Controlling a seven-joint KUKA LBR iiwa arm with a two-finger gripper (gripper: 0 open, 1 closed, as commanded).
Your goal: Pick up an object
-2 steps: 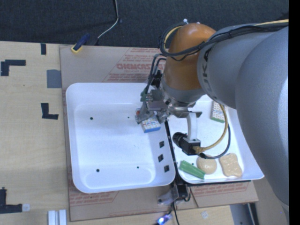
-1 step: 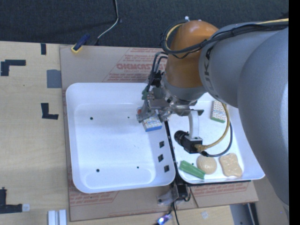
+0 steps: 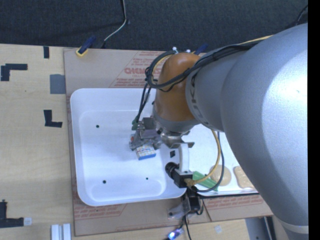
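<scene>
I look down on my arm (image 3: 250,114). It is big and grey and comes in from the right. It has an orange band (image 3: 172,86) just above the wrist. The claw (image 3: 143,140) is down low over the left bin (image 3: 82,149), close to the middle of its floor. I cannot tell if the claw is wide or narrow, because the wrist and the wires hide it from me.

A small blue and white thing (image 3: 146,154) lies on the white floor of that bin. It sits right at the tip of the claw, on the side near me, and it looks like it touches the claw. I cannot tell if the claw holds it.

The right bin (image 3: 235,189) is mostly behind the arm. In the bit I can see there are two flat tan things (image 3: 243,176) near its front edge. A green part (image 3: 205,180) sticks out from the arm just beside them.

Both bins sit on a brown cardboard sheet (image 3: 135,69). A yellow and blue clip (image 3: 86,45) is at its far left corner. A thin cable (image 3: 119,19) runs up from there over the dark floor behind it.
</scene>
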